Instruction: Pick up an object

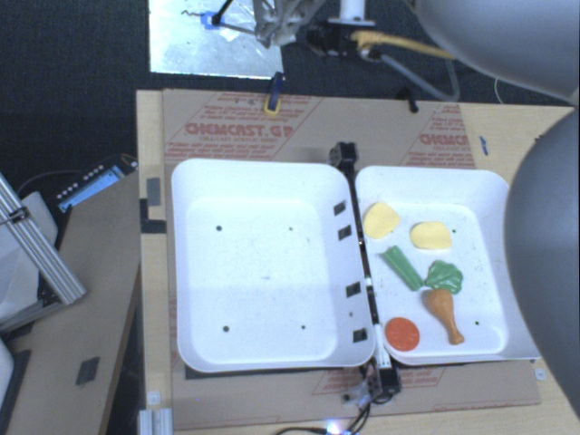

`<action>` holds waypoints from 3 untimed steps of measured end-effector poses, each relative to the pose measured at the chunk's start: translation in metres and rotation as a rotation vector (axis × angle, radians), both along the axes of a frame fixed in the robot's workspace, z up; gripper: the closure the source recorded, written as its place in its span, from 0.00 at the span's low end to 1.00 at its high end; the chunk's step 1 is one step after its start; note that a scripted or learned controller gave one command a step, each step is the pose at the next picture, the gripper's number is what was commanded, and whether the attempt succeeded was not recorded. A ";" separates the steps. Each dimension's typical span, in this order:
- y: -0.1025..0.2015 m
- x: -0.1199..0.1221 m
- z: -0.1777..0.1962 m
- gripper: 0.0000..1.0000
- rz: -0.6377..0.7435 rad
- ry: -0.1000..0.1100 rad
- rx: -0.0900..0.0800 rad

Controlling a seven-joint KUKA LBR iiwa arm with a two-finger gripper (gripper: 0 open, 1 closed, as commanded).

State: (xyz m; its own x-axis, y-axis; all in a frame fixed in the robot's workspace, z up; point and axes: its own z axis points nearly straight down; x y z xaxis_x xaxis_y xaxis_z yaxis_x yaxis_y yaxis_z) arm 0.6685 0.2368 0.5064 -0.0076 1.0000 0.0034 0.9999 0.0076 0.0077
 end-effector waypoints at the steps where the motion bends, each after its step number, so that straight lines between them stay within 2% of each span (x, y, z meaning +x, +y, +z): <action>1: -0.002 0.000 0.028 1.00 -0.002 0.004 -0.002; 2: -0.057 -0.012 0.029 1.00 -0.010 0.006 -0.004; 3: -0.028 0.000 0.029 1.00 -0.002 0.005 -0.003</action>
